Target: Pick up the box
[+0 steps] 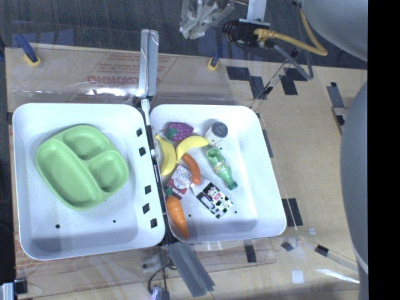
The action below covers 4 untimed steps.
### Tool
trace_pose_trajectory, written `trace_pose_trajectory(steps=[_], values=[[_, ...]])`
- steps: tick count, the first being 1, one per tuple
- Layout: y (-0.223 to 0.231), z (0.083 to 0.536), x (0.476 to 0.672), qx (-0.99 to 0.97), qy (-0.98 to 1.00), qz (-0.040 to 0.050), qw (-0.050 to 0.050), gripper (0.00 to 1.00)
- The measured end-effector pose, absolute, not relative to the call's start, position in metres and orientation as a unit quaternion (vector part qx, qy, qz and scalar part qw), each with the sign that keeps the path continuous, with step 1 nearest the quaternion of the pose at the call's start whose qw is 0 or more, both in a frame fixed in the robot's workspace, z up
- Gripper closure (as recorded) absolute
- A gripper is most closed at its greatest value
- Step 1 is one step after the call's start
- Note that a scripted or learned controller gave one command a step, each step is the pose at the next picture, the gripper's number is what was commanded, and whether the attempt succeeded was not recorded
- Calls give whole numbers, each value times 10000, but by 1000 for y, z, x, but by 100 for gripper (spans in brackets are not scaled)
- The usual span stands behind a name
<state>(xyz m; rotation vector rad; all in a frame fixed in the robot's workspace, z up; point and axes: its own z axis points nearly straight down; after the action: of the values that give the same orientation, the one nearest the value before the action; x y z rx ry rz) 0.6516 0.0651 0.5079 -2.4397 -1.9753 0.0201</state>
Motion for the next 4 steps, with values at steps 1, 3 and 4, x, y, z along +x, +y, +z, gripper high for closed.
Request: trace_pose_trajectory(steps=[1, 3, 4], values=[[68, 517, 652, -7743, -6328, 68, 15, 100], [74, 537, 652, -7688, -6394, 77, 21, 100], [76, 546, 652, -7663, -6425, 83, 26, 100]])
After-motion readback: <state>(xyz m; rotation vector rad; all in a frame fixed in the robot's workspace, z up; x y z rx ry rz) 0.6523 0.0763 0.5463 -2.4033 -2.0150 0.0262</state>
